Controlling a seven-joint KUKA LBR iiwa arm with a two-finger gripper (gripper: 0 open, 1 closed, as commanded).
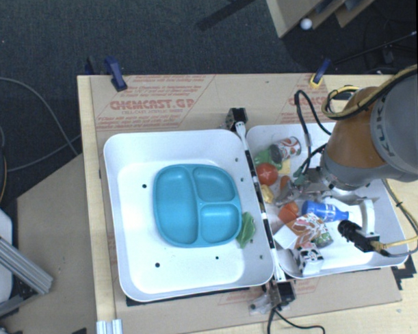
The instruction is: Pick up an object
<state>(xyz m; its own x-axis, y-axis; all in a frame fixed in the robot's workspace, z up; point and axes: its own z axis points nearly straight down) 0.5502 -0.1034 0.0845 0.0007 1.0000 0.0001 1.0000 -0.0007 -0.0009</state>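
From my screen, nearest me is the right bin (376, 260) front edge, with a small black-and-white toy (309, 256) at its front left corner. Just behind sits the blue bottle (325, 211), long axis running left-right, directly under the wrist. The gripper (300, 186) hangs just left of it over the pile; can't tell its state. Farther back, the cardboard (152, 103) reads "CHEMCAST".
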